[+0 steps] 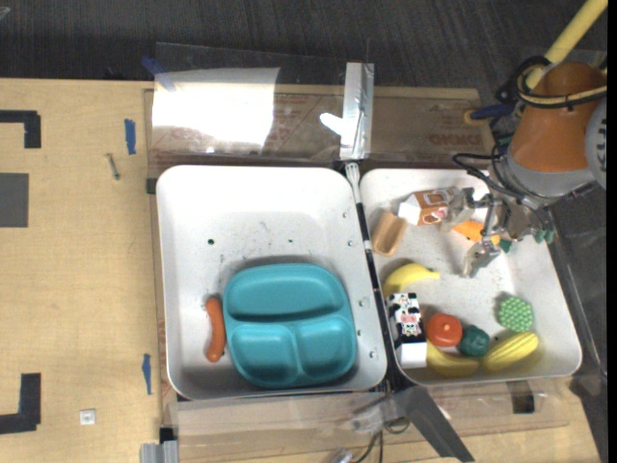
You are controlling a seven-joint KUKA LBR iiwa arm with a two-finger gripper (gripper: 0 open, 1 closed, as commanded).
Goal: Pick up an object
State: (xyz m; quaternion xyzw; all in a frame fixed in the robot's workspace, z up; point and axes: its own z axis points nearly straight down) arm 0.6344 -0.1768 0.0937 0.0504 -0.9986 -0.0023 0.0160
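Note:
My gripper (490,249) hangs over the upper right part of the right bin (564,302), open, with nothing between its fingers. Just left of it lies a small orange piece (468,229), partly hidden by the wrist. Farther left are an orange-and-white carton (432,207) and a tan roll (388,231). A yellow fruit (410,276) lies below them. Along the bin's front sit a black-and-white block (405,314), a red tomato (444,330), a teal piece (473,339), a banana (451,360), a yellow corn-like piece (512,348) and a green bumpy ball (516,312).
The left bin (183,210) holds a teal divided tray (289,321) with an orange sausage (215,328) beside it on the left. A metal divider (357,114) stands behind the bins. The grey and orange arm (554,123) comes in from the upper right.

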